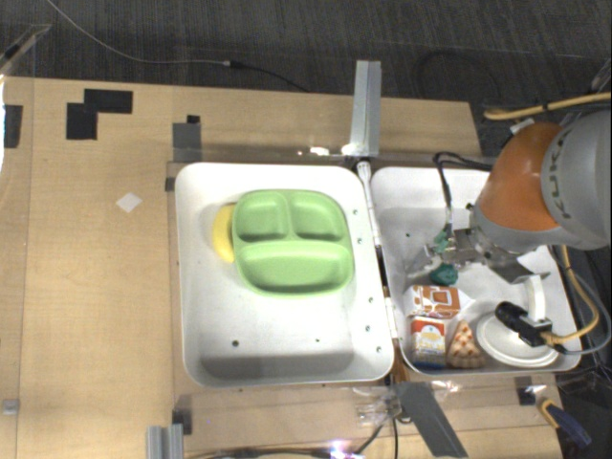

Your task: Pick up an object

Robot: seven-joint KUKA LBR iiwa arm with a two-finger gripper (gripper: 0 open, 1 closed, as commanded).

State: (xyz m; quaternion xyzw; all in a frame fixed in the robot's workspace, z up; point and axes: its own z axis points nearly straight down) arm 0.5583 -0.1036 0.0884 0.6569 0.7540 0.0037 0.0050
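Recorded on the wooden tabletop (86, 285): two shallow white bins side by side. The left white bin (206, 342) held a green three-compartment plastic tray (290, 240), with a yellow rounded object (222, 234) tucked against the tray's left edge. The right white bin (406, 208) held a small teal object (445, 275), a red-and-white carton (436, 301), a second printed packet (428, 340), a brown patterned item (465, 345) and a round white lid-like piece (512, 342), all packed near together. The grey arm with orange band (521, 185) was positioned over the right bin, its tool (449, 250) just above the teal object. How the tool stood, and whether anything was held, could not be told. Risk was judged as follows: with the items crowded, a neighbour might be struck or a small piece missed.
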